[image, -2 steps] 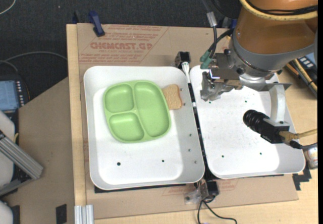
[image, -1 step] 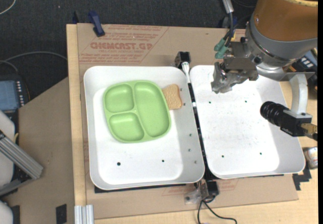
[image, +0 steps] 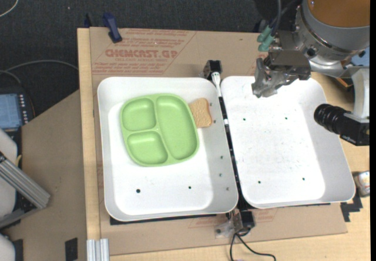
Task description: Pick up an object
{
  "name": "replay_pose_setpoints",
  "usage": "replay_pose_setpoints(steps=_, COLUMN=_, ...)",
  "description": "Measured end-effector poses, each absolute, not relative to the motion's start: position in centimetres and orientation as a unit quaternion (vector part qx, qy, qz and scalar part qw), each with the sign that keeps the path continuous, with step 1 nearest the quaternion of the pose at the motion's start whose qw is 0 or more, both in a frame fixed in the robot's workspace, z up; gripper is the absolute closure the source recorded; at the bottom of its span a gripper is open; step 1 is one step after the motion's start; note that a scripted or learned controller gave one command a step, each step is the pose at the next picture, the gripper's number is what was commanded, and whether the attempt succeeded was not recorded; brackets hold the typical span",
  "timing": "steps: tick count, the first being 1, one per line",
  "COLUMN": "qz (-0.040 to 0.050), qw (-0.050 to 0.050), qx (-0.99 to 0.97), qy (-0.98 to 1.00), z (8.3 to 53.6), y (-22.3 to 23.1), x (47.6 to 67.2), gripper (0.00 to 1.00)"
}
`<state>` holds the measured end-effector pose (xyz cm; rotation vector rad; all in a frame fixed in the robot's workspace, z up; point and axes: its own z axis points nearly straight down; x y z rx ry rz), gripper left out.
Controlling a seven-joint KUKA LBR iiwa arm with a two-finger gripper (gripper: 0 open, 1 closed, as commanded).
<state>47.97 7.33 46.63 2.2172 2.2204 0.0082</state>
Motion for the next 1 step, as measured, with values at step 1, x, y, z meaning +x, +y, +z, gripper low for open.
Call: replay_pose_setpoints(steps=1, qz=-0.0017, qw=-0.001, qx=0.707, qy=0.707, z=44.17, y=8.33, x=47.91, gripper=1.0)
